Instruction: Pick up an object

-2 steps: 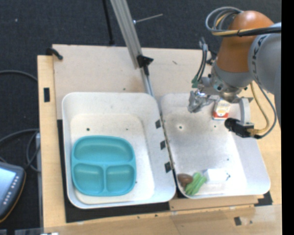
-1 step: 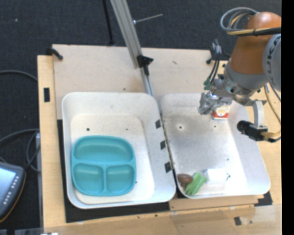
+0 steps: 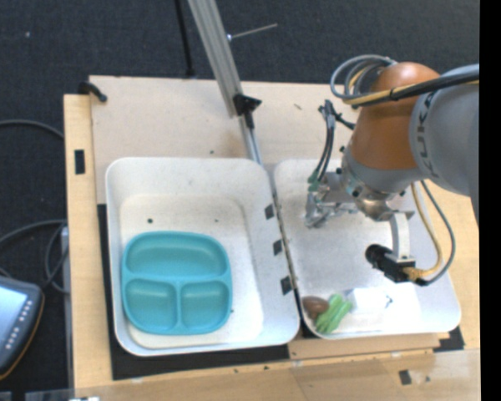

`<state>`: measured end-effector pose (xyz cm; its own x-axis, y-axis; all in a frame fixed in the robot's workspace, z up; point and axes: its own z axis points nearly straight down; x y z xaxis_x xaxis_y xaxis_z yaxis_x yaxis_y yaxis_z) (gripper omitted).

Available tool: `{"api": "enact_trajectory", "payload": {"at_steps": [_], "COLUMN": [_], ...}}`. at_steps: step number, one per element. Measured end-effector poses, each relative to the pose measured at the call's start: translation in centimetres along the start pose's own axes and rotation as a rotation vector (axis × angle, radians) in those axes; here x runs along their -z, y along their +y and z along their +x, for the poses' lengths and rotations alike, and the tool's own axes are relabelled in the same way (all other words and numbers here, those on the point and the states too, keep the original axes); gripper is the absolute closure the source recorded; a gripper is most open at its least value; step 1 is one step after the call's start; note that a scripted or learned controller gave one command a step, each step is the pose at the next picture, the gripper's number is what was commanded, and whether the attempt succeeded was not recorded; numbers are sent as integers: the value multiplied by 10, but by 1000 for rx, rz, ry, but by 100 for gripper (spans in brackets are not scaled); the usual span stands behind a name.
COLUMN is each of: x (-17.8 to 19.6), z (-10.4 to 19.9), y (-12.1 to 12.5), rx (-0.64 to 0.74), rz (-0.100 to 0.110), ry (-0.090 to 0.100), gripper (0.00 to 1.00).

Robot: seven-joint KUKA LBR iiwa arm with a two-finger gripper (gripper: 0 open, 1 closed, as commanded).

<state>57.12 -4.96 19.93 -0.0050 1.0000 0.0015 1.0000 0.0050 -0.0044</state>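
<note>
Floor: I see dark carpet (image 3: 83, 32) all round | bench: pale wooden top (image 3: 159, 124) | 12 o'clock: slanted aluminium post (image 3: 217, 44) | 8 o'clock: handheld pendant (image 3: 4, 324), cables.

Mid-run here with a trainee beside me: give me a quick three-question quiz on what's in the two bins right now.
1. True or false: the teal three-compartment plastic tray lies in the left shallow white bin.
2. Multiple choice: where in the right shallow white bin do the green elongated object and the brown rounded object lie? A) far corner by the metal pole B) near-left corner C) centre
3. Fill in: the gripper hangs over the ___ bin.

Key: 1 true. 2 B; the two lie side by side, the brown one nearer the divider. 3 right; it sits above that bin's far-left part, apart from both objects.
</note>
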Motion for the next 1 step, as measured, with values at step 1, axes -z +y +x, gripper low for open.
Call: {"api": "enact_trajectory", "payload": {"at_steps": [1], "x": [79], "z": [-45], "y": [-10], "rx": [-9], "rz": [-14], "ry": [-5], "gripper": [100]}}
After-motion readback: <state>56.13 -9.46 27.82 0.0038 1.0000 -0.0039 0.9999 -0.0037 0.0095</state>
